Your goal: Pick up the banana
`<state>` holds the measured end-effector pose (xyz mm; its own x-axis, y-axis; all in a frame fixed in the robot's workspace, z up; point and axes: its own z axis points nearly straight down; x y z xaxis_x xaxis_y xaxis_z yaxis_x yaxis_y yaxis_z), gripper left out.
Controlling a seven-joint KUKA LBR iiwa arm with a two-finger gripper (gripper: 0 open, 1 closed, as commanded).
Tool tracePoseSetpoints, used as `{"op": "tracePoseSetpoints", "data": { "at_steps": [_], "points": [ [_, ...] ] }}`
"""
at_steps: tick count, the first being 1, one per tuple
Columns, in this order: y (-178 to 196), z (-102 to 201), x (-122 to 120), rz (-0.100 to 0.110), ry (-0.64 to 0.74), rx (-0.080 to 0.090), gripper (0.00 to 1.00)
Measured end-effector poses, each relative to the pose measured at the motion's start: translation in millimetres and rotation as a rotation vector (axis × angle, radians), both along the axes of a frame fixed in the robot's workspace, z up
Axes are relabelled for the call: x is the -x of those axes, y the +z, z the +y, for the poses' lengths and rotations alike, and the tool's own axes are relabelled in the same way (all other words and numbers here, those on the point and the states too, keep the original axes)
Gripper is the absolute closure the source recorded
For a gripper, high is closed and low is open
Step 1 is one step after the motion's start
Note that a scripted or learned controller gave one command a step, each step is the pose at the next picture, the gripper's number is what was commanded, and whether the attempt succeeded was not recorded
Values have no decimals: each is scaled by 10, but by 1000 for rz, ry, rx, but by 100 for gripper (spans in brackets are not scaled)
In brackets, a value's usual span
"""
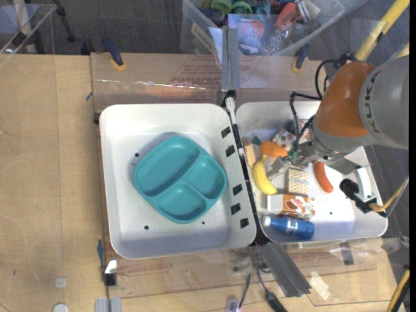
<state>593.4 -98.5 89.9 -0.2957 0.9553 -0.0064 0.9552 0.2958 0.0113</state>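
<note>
Currently: banana [263,177] lying in right bin [338,229], left side | my jaws [290,159] just right of it | jaw state: cannot tell

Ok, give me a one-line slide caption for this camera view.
KUKA arm's gripper hovers by the banana in the cluttered right bin; a teal divided plate sits in the left bin.

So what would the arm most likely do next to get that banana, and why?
Probably a short shift toward the left bin and down. The gripper hangs just right of the banana, which lies free by the right bin's left wall, with an orange piece just above it, so I'd center over the banana first.
</note>
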Motion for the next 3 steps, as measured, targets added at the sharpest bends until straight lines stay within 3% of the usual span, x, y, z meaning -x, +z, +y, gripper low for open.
{"op": "tracePoseSetpoints", "data": {
  "at_steps": [1, 2, 3],
  "points": [
    [2, 1, -53, -2, -200, -6, 0],
    [2, 32, 358, -2, -63, -2, 0],
    [4, 11, 487, -4, 39, 0, 0]
  ]
}}
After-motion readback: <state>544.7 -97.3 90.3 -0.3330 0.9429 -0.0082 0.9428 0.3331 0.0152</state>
